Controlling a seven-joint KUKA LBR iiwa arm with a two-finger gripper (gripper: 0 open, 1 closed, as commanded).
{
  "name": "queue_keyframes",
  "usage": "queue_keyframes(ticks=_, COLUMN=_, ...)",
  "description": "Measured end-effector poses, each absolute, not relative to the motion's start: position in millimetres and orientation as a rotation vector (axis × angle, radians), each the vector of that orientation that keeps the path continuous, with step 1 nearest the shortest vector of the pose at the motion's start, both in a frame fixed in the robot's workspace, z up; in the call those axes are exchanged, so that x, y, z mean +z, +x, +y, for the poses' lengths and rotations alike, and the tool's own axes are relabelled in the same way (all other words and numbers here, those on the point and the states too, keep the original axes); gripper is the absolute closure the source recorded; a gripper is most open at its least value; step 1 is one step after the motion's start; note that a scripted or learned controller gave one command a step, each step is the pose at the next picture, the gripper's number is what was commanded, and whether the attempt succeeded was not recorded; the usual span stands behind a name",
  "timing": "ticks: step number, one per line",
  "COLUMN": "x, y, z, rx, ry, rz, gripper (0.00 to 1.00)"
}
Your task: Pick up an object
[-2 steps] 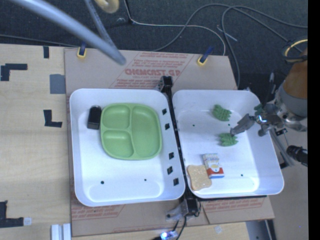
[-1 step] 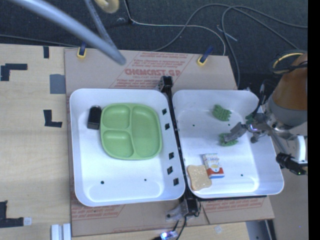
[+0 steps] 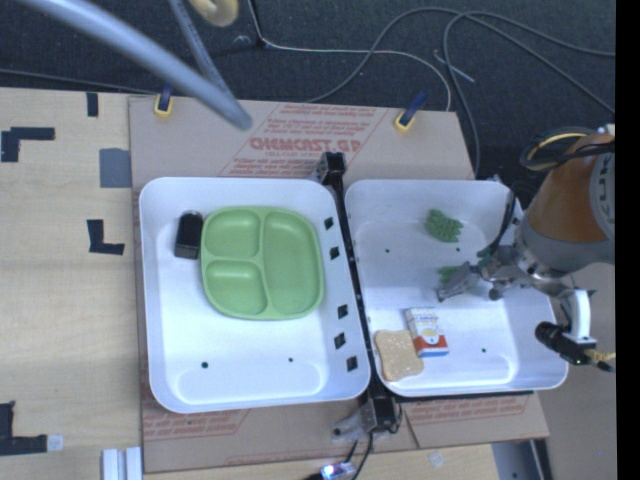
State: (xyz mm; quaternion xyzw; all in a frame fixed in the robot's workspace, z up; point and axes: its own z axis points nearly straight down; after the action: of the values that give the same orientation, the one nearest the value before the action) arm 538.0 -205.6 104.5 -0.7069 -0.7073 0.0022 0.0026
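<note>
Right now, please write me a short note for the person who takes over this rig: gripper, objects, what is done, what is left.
Gripper: low in the right bin, beside a small green piece; I cannot tell if it grips anything.
Right bin also holds: green leafy object, small carton, bread slice.
Left bin: green divided plate, black object beside it.
Done: no pick confirmed.
Left: grasp and lift one object.

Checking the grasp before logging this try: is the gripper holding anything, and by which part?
Cannot be told: the gripper sits low in the right bin, with no object visibly caught in it.
</note>
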Motion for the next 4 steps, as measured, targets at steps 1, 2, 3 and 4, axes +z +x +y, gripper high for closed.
queue_keyframes(ticks=1, x=118, y=539.3, z=-205, rx=0.003, ry=-2.218, rz=-2.222, gripper=1.0)
queue_keyframes(ticks=2, x=179, y=540.1, z=-212, rx=-0.003, ry=-2.224, rz=-2.225, gripper=1.0)
queue_keyframes(ticks=3, x=206, y=540.8, z=-212, rx=-0.001, ry=-2.221, rz=-2.224, gripper=1.0)
queue_keyframes(ticks=4, x=199, y=556.0, z=-163, rx=0.0, ry=-2.214, rz=-2.227, gripper=1.0)
